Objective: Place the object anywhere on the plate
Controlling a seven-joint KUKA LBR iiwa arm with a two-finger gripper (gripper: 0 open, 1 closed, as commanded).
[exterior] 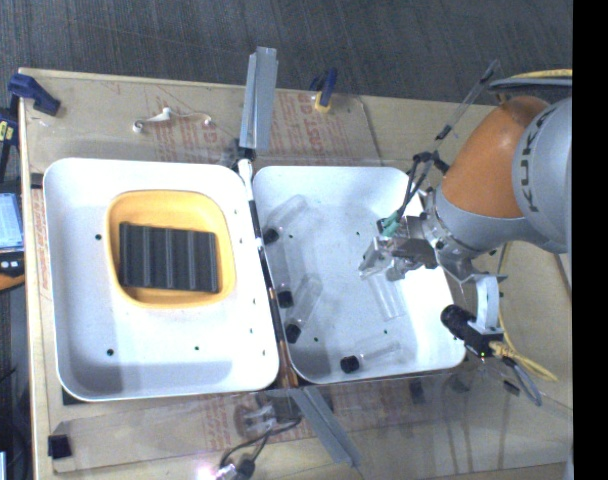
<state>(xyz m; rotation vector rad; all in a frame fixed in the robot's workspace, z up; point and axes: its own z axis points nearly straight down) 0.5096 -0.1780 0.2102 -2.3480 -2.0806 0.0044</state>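
The left bin point(74, 348) holds a yellow plate point(169, 208) with a dark ribbed rack point(170, 258) lying on it. The right bin point(329, 193) holds several clear plastic tubes with black caps: one near its upper left point(284, 218), one by its left wall point(302, 303), one at the bottom point(369, 356). The gripper point(382, 265) hovers over the right side of this bin; whether it grips anything cannot be told.
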